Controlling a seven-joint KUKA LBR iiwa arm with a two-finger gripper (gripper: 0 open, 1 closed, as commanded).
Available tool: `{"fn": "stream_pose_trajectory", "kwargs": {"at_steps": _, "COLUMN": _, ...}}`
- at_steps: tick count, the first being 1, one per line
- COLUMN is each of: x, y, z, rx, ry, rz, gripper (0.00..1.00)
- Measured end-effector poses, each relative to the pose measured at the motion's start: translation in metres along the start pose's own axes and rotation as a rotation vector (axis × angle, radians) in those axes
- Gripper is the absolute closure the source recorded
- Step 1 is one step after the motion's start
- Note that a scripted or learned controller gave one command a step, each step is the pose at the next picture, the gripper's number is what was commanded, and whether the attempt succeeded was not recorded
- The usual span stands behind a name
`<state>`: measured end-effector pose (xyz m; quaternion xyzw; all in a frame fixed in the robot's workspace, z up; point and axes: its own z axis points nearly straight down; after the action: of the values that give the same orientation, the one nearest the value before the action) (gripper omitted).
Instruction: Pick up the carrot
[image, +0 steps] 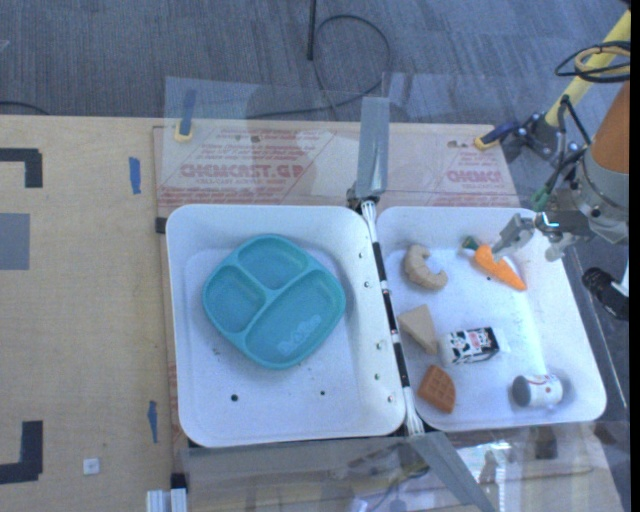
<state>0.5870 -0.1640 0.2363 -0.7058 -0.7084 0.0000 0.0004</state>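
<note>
Claw (535, 232) above right bin (590, 390), orange carrot (498, 266), green-topped, tapered, lying beside it

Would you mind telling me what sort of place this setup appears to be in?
Probably a robotics lab: a bench with tape marks, two white bins holding toy food like a carrot, and a robot gripper above them, with cables on carpet.

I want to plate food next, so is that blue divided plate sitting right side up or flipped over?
Right side up: the blue divided plate in the left bin shows its three compartments, with raised dividers, facing upward.
</note>
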Motion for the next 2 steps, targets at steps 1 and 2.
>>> {"fn": "stream_pose_trajectory", "kwargs": {"at_steps": 1, "x": -0.007, "y": 0.011, "z": 0.143, "rx": -0.005, "ry": -0.002, "rz": -0.21, "gripper": 0.0}}
{"fn": "stream_pose_trajectory", "kwargs": {"at_steps": 2, "x": -0.037, "y": 0.064, "z": 0.15, "rx": -0.004, "ry": -0.002, "rz": 0.003, "gripper": 0.0}}
